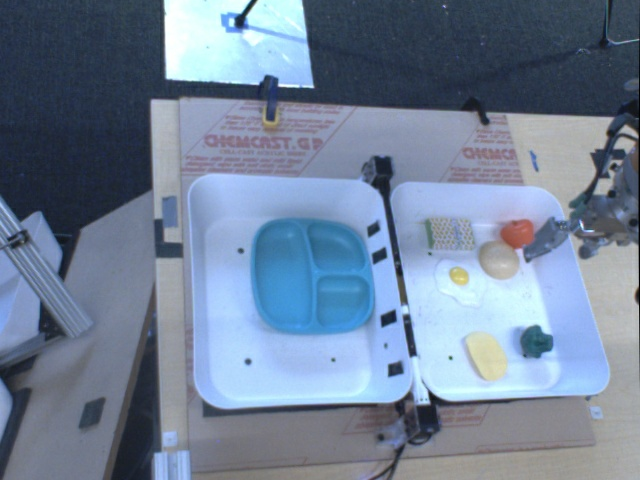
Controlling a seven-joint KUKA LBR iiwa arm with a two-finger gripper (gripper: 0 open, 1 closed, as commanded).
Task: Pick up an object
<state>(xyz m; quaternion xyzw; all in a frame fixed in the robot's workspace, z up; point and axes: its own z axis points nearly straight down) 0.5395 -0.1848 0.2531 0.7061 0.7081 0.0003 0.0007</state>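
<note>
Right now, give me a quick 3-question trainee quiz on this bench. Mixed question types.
1. True or false: the blue divided plate lies in the left bin.
2. Multiple choice: which item in the right bin sits nearest the end effector? A) fried egg toy B) orange-red tomato toy C) dark green toy
3. Fill in: the pale yellow piece lies toward the bin's ____ edge (near or far).

Key: 1 true. 2 B. 3 near.
</note>
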